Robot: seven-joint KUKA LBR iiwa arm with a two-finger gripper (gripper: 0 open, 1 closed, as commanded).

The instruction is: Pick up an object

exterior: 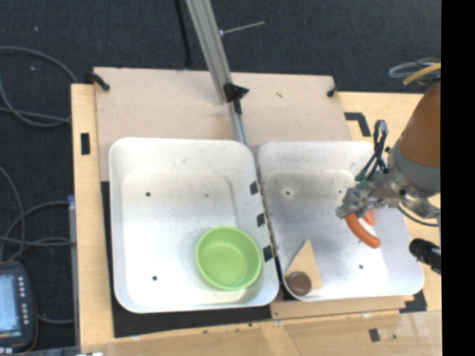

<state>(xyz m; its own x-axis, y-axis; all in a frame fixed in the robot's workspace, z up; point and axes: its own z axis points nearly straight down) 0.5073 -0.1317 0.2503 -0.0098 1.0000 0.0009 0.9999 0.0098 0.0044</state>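
Orange sausage-shaped object (364,231) lies in right bin (312,169), right side, just under gripper (356,210). You cannot tell fingers' state or grip. Wooden wedge (306,262) near front wall; green bowl (228,256) in left bin (148,199).

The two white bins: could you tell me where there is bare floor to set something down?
Left bin: bare everywhere but the green bowl at its near right. Right bin: free along the far side and centre; crowded near the gripper, orange object and tan wedge.
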